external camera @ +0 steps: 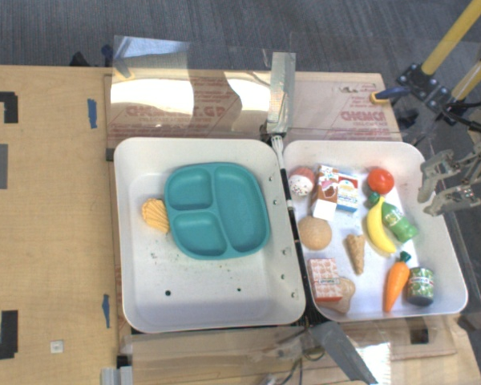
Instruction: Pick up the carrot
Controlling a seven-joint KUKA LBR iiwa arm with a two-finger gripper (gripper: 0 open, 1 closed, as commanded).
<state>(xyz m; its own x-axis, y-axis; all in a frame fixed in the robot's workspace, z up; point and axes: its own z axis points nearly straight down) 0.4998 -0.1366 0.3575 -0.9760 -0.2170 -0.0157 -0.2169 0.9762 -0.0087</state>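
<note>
End effector (447,184) hangs just outside the right bin (441,239) rim, above-right of the carrot (396,284); its outline is blurry, so its state cannot be told.

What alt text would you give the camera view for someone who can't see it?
An orange carrot lies near the front right corner of the right white bin, among toy foods including a banana and a tomato. The left bin holds a teal divided plate. The gripper sits at the right bin's right edge, apart from the carrot.
</note>
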